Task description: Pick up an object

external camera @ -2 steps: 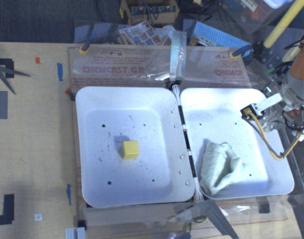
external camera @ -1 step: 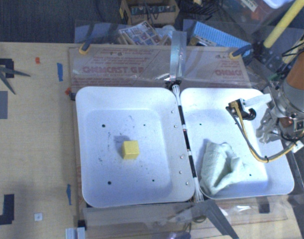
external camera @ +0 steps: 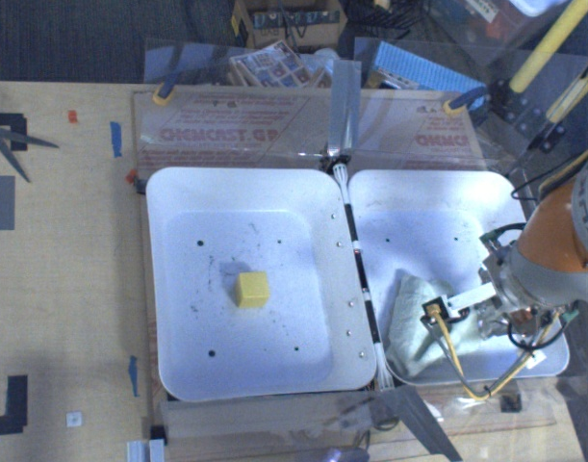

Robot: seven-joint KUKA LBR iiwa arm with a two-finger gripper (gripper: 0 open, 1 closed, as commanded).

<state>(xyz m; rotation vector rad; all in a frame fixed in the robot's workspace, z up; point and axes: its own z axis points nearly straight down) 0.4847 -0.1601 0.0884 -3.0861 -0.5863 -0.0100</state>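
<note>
A small yellow block (external camera: pixel 253 289) lies near the middle of the left bin (external camera: pixel 178 210). In the right bin (external camera: pixel 419 210), a crumpled grey-green cloth (external camera: pixel 407 320) rests by the front left corner. My gripper (external camera: pixel 488 323) hangs low over the front of the right bin, just right of the cloth and close to its edge. The arm's grey wrist and orange band (external camera: pixel 553 243) come in from the right. Nothing is visibly held.
A ridge (external camera: pixel 356 258) divides the two bins. Clear panels (external camera: pixel 245 123) stand behind the bins. The wooden bench top (external camera: pixel 53 258) stretches to the left, with black tools (external camera: pixel 10 138) at its far left.
</note>
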